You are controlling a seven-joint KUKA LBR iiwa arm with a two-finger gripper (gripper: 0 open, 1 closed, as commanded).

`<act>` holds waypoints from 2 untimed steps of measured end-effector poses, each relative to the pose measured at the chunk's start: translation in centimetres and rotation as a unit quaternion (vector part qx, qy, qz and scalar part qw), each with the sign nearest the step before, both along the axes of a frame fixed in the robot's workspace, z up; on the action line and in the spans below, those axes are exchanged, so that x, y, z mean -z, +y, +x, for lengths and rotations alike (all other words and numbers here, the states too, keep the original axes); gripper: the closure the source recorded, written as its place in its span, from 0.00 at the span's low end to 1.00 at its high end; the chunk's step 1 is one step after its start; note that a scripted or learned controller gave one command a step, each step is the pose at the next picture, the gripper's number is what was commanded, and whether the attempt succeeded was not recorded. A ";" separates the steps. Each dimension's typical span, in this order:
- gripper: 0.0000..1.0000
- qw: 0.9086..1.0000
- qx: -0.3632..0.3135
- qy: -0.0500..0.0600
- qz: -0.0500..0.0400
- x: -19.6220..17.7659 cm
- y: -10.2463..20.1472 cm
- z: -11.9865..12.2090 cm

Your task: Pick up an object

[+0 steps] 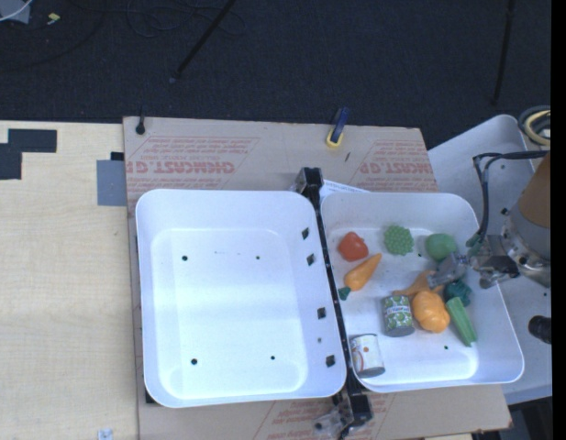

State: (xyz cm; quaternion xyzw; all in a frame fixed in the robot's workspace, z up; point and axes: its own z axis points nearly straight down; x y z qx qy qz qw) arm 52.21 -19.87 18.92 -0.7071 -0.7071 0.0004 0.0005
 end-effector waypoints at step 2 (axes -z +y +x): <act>0.00 1.000 -0.001 -0.002 -0.007 10.0 9.9 9.6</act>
